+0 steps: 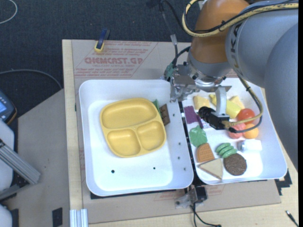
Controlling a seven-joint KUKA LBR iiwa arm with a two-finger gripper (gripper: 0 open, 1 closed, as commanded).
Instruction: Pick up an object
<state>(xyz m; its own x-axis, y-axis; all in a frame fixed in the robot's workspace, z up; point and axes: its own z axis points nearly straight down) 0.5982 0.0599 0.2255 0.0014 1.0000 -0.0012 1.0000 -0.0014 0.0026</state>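
Plastic toy food pieces are lying crowded in the right-hand shallow white bin (279, 161), and any of them could serve as the object to pick up. Among them are a green leaf-shaped piece (198, 136), an orange waffle-patterned square (205, 152), a tan triangular wedge (213, 169), a dark brown round cookie-like disc (235, 164), a purple strip (190, 114) and a red-and-orange rounded fruit (245, 120). All are looking small, light, stiff and smooth, so likely slippery. The flat pieces are offering thin edges to pinch across; the rounded fruit seems likelier to roll away.

The grey arm with its orange band (218, 18) is reaching in from the right, and the claw (177, 91) is hanging over the seam between the two bins, near the purple strip. Whether it is apart or together cannot be told, and nothing is visibly held.

The left-hand white bin (90, 141) is holding a yellow three-compartment plastic plate (132, 126), broad and shallow, harder to grip. Both bins are sitting on a brown table (118, 56).
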